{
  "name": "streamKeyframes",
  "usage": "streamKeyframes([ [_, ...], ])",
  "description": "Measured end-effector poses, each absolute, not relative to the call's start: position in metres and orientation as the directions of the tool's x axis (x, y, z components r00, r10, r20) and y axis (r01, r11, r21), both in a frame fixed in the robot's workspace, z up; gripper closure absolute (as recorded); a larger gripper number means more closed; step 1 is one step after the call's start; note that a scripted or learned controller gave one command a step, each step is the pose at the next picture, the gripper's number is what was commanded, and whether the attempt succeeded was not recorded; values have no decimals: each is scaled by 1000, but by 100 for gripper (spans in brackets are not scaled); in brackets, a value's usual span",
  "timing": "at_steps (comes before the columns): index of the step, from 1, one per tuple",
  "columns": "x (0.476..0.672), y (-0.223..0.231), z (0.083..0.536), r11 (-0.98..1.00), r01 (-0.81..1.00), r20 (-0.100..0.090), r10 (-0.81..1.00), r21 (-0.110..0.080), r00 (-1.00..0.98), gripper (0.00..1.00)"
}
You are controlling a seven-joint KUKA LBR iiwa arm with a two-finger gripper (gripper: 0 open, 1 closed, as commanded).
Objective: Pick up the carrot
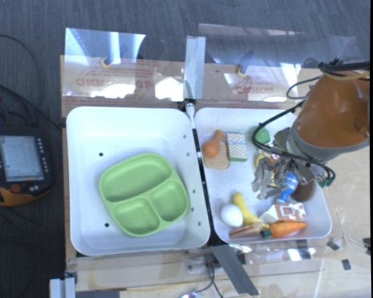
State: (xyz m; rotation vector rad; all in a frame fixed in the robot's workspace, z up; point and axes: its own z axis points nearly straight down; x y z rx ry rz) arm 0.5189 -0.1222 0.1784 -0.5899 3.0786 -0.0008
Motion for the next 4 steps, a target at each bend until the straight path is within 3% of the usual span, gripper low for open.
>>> streamKeyframes([
  [1,514,-51,213,806,-592,-5,-592,0,-806,100],
  [2,558,-111,319,806,-592,-9,-592,-9,-806,100],
  [3,561,-135,232,669,-743,0,-743,5,-669,100],
  [4,568,-101,263,413,-911,-5,-911,-1,-413,100],
])
